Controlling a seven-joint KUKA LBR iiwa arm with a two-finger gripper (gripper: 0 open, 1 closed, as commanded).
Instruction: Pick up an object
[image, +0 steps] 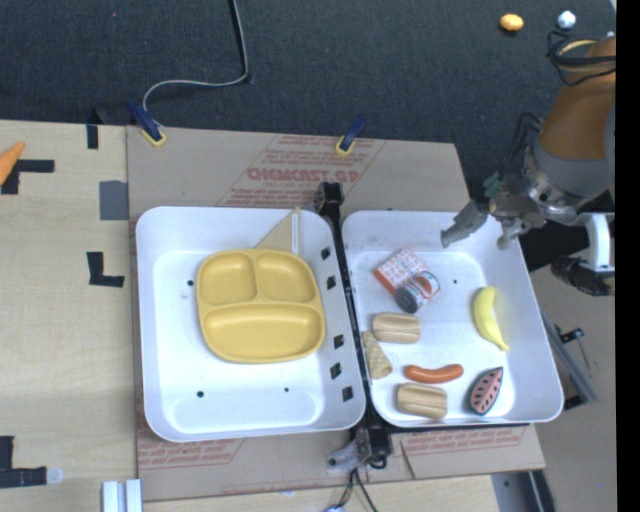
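Overhead, the single grey arm with its orange band enters from the right, and its two-finger gripper (484, 232) hangs over the far right corner of the right-hand white bin (540, 330). Its two fingers (458, 229) are spread apart in a fairly wide stance, nothing lies between them, and whether they touch the bin rim cannot be told. All candidate objects lie nearer the viewer than the gripper, on the floor of that right bin. Closest is a red-and-white printed packet (400, 266), to the left of and nearer than the fingers, with a dark cylindrical piece (407, 297) and a ring-shaped item (427, 286) touching its near edge. A toy banana (488, 317) lies lengthwise along the right side, apart from the gripper. Further toward the near edge rest a bread roll (397, 327), a pale wedge (376, 354) against the dividing wall, a red sausage (434, 374), a second roll (421, 400), and a dark, reddish slice with seeds (486, 390) in the near right corner. In the left-hand white bin (165, 330) sits a yellow three-compartment plate (262, 305). Both bins stand side by side on a printed cardboard sheet (290, 175) held at its far edge by two blue-and-yellow clamps (148, 125).
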